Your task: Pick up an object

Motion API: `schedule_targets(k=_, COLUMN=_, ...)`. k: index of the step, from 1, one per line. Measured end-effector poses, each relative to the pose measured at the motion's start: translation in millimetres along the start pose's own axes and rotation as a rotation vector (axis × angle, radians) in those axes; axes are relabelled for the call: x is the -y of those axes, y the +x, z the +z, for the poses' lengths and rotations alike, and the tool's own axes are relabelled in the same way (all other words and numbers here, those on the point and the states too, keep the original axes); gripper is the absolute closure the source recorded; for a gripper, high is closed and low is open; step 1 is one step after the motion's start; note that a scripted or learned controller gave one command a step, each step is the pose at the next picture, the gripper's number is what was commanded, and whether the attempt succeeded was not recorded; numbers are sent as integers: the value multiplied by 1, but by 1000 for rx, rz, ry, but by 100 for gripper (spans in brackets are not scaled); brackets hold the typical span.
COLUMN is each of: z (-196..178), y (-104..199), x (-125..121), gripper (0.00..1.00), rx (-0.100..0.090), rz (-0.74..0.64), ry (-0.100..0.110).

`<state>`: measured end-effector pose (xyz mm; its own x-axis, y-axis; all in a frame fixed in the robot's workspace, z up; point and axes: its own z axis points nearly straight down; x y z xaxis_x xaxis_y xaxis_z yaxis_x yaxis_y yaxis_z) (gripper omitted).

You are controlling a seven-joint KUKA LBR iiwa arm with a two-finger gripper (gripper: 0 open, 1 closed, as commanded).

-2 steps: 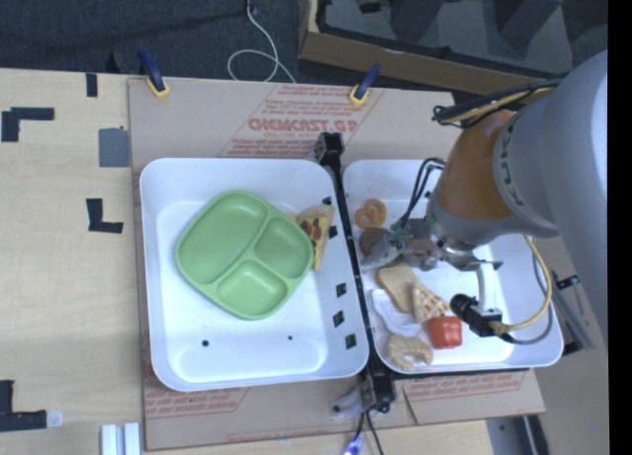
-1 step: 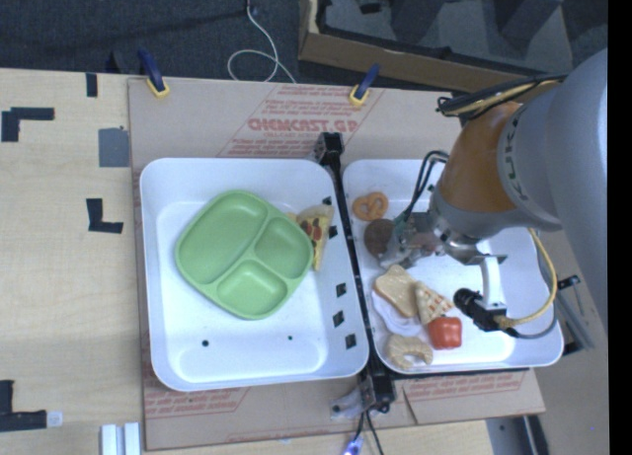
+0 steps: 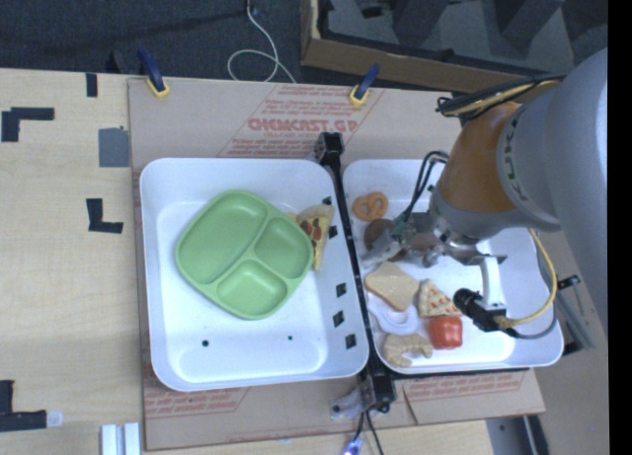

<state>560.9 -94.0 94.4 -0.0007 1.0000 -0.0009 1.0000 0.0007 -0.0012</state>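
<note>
On the right side of camera view: grey arm [image 3: 563,137] with orange band reaching in over right bin [image 3: 528,349], wrist low above the bin's upper middle. Beneath everything, wooden table [image 3: 59,275] with black tape marks, covered at centre by printed cardboard sheet [image 3: 286,122] held by two blue-and-yellow clamps [image 3: 363,83]. Behind the table, dark carpeted floor, a white cable [image 3: 259,48] looping across it, and a framed dark panel at top right. Two white bins side by side on the cardboard, a black divider between them. In left bin [image 3: 247,344]: green compartment plate [image 3: 244,254], tilted, with a pizza-slice toy [image 3: 316,231] touching its right edge. In right bin: bread slice [image 3: 392,287], red pepper-like piece [image 3: 446,332], pretzel [image 3: 371,206], brown round piece [image 3: 378,235], small pale pieces near the front wall. Jaws [image 3: 420,242] just right of the brown piece; open or closed, cannot tell — hidden under the wrist. Nothing visibly gripped.
</note>
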Motion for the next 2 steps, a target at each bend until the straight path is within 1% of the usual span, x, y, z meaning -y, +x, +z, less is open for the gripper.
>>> schedule_targets(k=1, z=10, y=-4, x=-79, gripper=0, rx=0, rz=-2, ry=-4)
schedule_targets(k=2, z=9, y=-8, x=-40, gripper=0, rx=0, rz=0, ry=0)
